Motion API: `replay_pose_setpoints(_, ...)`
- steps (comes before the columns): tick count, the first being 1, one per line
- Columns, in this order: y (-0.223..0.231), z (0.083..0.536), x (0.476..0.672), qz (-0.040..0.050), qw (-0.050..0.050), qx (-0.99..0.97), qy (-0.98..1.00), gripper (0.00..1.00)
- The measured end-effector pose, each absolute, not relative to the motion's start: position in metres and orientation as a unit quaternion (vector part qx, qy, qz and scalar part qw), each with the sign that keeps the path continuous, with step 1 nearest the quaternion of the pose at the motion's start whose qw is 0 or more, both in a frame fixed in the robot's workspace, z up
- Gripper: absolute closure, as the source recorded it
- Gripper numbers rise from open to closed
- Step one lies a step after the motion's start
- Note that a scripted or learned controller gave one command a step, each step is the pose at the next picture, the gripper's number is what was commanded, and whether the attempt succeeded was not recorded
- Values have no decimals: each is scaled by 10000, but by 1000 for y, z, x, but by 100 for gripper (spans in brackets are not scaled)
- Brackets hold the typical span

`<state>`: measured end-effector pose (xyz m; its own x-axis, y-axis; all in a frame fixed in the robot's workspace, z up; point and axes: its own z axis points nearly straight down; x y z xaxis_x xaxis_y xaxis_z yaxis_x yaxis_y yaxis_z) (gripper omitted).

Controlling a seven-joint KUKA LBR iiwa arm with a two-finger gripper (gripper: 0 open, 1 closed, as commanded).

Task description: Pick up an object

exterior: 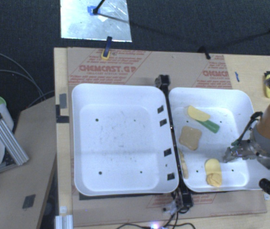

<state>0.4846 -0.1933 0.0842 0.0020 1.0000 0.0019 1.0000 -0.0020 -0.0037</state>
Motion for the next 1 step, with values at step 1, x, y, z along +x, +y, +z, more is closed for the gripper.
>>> replay_pose_setpoints(1,-207,85,560,-18,-43,-7047,-7095,100)
